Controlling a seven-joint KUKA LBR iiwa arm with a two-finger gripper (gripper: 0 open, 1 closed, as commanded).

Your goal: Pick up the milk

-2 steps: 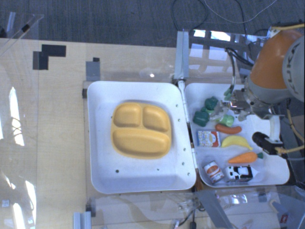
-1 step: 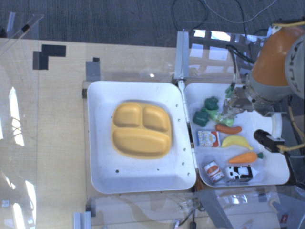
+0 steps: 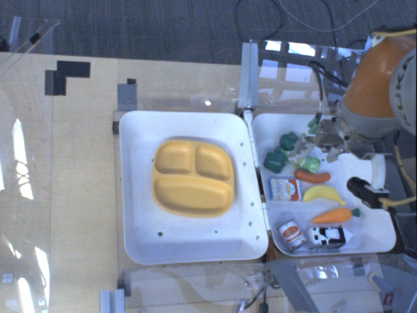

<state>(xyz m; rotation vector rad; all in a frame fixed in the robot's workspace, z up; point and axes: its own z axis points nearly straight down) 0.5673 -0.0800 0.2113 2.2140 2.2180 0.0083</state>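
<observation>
The milk (image 3: 327, 237) is a small carton with black and white cow patches, lying on its side in the front right of the right bin (image 3: 384, 240). My gripper (image 3: 316, 145) hangs over the back of that bin, above the green toy vegetables (image 3: 281, 150). It is well behind the milk, with the banana (image 3: 324, 193) and the carrot (image 3: 335, 216) between them. Nothing shows in its grasp.
The right bin also holds a red sausage (image 3: 311, 175), a small white and orange carton (image 3: 284, 188) and a can (image 3: 292, 234) just left of the milk. A yellow divided tray (image 3: 193, 177) lies in the left bin (image 3: 140, 233). A metal divider post (image 3: 247, 77) stands behind the bins.
</observation>
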